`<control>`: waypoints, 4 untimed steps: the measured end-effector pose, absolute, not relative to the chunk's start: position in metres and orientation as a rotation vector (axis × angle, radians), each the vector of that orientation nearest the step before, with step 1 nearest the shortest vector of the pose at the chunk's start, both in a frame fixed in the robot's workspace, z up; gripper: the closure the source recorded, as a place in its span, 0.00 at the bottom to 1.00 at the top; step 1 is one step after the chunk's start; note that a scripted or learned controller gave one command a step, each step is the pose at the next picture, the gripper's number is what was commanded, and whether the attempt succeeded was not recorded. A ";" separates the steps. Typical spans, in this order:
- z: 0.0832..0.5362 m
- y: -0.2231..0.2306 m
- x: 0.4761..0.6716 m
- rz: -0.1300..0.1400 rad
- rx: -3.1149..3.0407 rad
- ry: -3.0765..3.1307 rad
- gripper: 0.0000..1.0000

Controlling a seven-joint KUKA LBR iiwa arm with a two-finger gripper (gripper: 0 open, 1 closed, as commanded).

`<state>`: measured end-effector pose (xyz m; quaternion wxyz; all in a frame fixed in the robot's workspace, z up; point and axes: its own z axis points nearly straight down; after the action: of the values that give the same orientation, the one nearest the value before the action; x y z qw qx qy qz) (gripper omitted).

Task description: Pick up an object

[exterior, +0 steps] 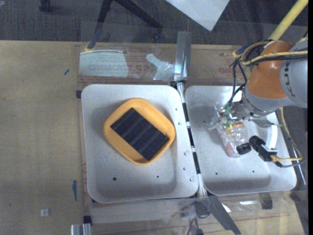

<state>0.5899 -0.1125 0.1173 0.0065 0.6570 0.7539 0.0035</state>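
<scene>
Over the right bin (215, 177), gripper (234, 112) above a clear plastic cup (233, 136), grip state unclear, no legible writing.

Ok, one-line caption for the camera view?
Arm's claw over a clear cup in the right bin; yellow-framed black panel in the left bin.

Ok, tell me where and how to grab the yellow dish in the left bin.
Grip the yellow dish by its raised rim, probably at the corner nearest the right bin, coming straight down. It lies flat and turned at an angle in the left bin, too broad to span, with a dark ridged insert in the middle, so one finger inside the rim looks best.
</scene>
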 end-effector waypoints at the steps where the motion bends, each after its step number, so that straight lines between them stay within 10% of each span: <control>1: 0.113 -0.109 0.610 0.030 1.874 2.466 0.00; 3: 0.111 -0.104 0.659 0.032 1.686 2.597 0.00; 4: 0.195 -0.087 0.668 0.002 1.275 2.864 0.00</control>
<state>0.6677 -0.0874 0.1950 0.0033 0.4066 0.9136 0.0006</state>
